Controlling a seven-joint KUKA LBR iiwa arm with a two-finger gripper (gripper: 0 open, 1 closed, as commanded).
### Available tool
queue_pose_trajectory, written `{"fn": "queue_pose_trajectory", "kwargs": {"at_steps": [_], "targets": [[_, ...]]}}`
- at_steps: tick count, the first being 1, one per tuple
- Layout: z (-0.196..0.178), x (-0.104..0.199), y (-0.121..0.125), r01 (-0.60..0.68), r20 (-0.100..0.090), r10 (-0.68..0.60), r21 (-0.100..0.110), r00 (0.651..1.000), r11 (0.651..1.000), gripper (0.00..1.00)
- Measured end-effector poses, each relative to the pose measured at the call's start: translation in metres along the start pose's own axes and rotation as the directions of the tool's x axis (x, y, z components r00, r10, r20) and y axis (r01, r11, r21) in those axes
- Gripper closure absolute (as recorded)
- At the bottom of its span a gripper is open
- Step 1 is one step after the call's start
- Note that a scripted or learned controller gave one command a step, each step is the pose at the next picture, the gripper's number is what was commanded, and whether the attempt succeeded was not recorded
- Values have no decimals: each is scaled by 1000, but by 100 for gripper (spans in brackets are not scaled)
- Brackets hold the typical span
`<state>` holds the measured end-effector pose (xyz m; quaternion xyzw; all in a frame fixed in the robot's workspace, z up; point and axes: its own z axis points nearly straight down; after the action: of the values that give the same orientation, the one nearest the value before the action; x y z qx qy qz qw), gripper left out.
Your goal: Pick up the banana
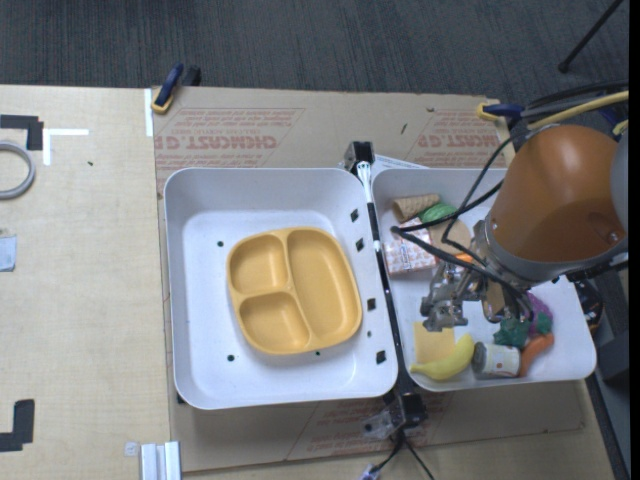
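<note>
Camera view has the hand [443, 313] poised just above the banana [447, 359] in the right bin [570, 368], finger state unreadable, so it should drop straight and straddle the curve.

Yellow banana [447, 362], curved, lying flat at the near edge of the right bin [572, 366], ungripped.

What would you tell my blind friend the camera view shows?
A robot arm reaches into the right bin, its hand just above a banana among toy foods. The left bin holds a yellow tray.
</note>
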<state>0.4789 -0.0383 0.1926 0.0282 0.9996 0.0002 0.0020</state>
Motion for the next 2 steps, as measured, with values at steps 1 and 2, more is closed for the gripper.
{"fn": "queue_pose_trajectory", "kwargs": {"at_steps": [1, 2], "targets": [[0, 0, 0, 0, 0, 0, 0, 1000, 1000, 0], [76, -2, -55, 77, -3, -77, 0, 997, 997, 0]]}}
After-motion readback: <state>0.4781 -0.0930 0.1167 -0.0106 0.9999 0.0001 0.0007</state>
